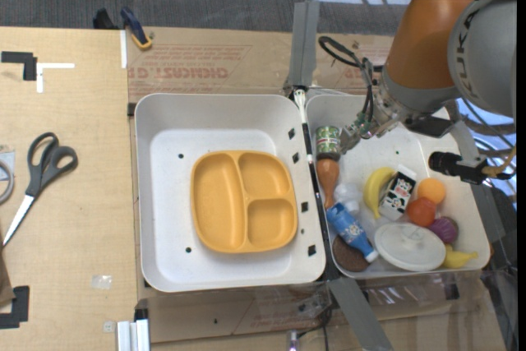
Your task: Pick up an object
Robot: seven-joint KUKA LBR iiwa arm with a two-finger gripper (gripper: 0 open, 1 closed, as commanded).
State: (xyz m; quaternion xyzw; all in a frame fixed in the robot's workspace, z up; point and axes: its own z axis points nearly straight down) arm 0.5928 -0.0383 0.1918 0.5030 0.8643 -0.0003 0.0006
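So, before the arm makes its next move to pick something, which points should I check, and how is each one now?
1. Objects are in the right bin, among them a banana, a small bottle and a white lid: ok.
2. An object sits apart and is easy to take: not ok, they crowd together.
3. Gripper stands above the right bin: ok.
4. Gripper holds nothing: cannot tell.
5. Yellow divided plate lies flat in the left bin: ok.
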